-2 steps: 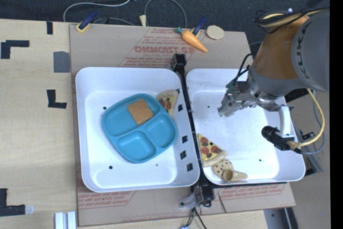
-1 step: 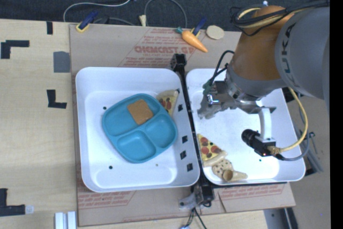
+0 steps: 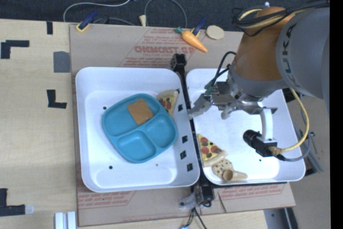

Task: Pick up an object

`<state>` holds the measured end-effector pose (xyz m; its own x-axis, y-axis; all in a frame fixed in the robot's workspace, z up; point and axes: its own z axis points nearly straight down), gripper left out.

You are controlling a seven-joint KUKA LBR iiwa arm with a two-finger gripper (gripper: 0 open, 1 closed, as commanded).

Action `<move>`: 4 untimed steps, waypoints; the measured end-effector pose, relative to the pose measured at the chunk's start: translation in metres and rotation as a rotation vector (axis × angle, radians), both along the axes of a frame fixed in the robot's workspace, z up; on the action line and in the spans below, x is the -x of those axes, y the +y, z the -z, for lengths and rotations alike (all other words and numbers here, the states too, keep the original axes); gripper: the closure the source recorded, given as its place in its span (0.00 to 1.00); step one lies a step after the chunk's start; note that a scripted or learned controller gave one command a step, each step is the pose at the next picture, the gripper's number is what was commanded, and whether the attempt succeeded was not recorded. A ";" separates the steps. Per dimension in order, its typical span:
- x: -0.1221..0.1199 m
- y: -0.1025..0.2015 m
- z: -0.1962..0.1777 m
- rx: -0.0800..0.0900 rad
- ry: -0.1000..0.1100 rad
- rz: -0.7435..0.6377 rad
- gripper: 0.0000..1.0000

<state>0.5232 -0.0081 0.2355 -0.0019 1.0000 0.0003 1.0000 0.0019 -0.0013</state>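
Cardboard covers the tabletop under two white bins. Over the right bin (image 3: pixel 286 115) the fingers (image 3: pixel 214 105) hang spread, grasping nothing. A pizza slice (image 3: pixel 210 149) lies below them, apart; a cookie (image 3: pixel 221 168) sits just beyond it.

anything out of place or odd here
Yes: a toy carrot and a tan disc lie on the cardboard behind the bins, outside both. A pizza slice sits wedged beside the blue plate.
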 end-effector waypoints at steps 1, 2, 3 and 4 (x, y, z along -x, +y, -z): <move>-0.099 -0.045 -0.023 0.004 -0.009 0.001 0.00; -0.064 -0.076 0.055 0.001 0.009 0.006 0.00; -0.072 -0.096 0.155 0.004 -0.005 0.002 0.00; -0.145 -0.118 0.122 0.003 -0.009 -0.001 0.00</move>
<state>0.6683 -0.1259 0.1135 -0.0030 1.0000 -0.0026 1.0000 0.0030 0.0074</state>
